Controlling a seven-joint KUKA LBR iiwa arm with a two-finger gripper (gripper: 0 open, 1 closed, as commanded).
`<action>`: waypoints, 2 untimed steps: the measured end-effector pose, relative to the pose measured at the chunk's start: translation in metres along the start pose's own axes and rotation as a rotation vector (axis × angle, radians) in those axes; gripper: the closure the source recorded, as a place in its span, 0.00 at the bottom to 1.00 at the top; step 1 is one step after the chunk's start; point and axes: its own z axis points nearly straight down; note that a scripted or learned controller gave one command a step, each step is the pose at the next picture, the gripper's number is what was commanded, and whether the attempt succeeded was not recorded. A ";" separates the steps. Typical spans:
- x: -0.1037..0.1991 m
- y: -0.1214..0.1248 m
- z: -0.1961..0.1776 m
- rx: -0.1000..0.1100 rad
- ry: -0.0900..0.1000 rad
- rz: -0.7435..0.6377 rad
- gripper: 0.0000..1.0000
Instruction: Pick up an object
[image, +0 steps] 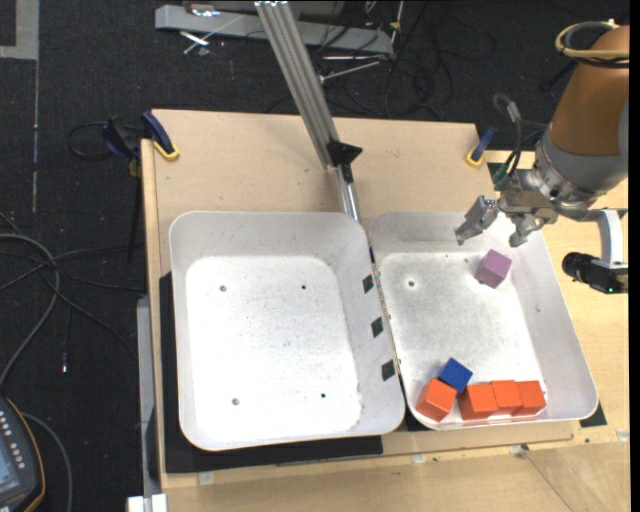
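Camera view: fixed above the bench (260, 160), looking down at a slant on two shallow white bins set side by side.
Left bin (200, 250): bare white floor with a few dark specks; nothing lying in it.
Right bin (560, 330): holds all the blocks.
Purple block (493, 268): lies alone in the far part of the right bin, tilted on the floor, well apart from the others.
Blue block (455, 374): near edge of the right bin, touching the orange cluster from behind.
Orange blocks (490, 397): a row against the near wall of the right bin; one sits to the left, just below the blue block, the others run side by side to its right.
Arm (590, 110): grey with an orange band, reaching in from the right over the far right corner of the right bin.
Gripper (495, 228): two fingers spread apart, nothing between them; it hangs over the far rim of the right bin.
Purple block vs gripper: block sits just below the spread fingertips, about midway between them in this view, apart from both.
Bench extras: yellow clamps at the far corners (478, 155); a metal pole (305, 85) slants across the back.
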 end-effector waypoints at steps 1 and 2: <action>-0.073 0.045 -0.033 -0.007 -0.006 0.006 0.00; -0.083 0.059 0.112 0.007 0.001 0.002 0.00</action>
